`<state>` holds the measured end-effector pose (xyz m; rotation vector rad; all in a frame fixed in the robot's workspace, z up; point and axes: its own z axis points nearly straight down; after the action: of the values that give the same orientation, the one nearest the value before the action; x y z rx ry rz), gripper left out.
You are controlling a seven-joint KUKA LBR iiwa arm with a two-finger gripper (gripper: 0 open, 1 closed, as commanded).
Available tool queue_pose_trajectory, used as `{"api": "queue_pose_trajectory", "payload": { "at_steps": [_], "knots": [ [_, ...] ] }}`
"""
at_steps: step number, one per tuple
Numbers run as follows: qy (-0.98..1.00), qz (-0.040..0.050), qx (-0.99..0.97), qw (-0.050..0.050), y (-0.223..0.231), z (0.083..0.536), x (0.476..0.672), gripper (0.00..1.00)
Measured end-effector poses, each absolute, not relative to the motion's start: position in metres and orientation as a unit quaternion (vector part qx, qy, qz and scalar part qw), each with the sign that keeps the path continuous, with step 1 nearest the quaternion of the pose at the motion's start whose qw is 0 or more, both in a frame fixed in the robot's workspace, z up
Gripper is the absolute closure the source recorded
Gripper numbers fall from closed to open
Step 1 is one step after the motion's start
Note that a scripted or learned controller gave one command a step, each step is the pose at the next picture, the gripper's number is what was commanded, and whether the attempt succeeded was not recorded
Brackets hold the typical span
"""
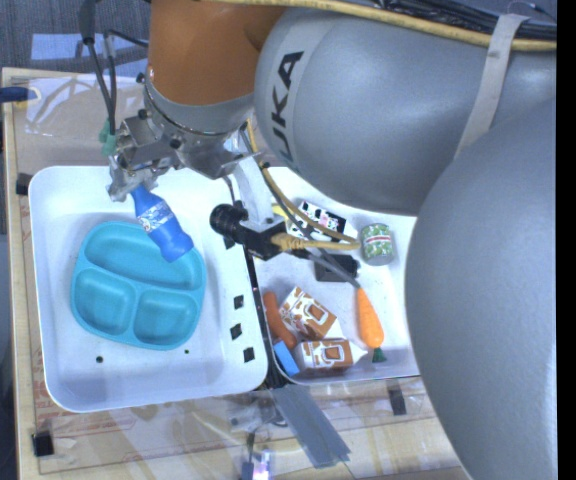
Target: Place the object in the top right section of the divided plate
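One small blue plastic bottle (162, 225) is hanging clamped in the end effector (136, 190), tilting over the blue divided plate's (138, 286) two o'clock edge.

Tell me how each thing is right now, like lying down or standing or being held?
blue bottle: tilted, top end at the gripper, bottom over the plate's upper right edge.
blue divided plate: flat in the left bin.
carrot: lying in the right bin.
small green can: on its side.
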<state>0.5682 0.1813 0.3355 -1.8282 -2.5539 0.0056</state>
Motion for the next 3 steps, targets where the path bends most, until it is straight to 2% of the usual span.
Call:
{"api": "queue_pose_trajectory", "payload": {
  "at_steps": [1, 2, 3],
  "knots": [
    [-0.818, 0.0029, -0.576, 0.002, 0.15, 0.187, 0.527, 1.0],
    [-0.91, 0.0002, -0.416, -0.001, 0.115, 0.219, 0.526, 1.0],
    [-0.898, 0.0016, -0.44, 0.002, 0.133, 0.213, 0.507, 1.0]
  ]
}}
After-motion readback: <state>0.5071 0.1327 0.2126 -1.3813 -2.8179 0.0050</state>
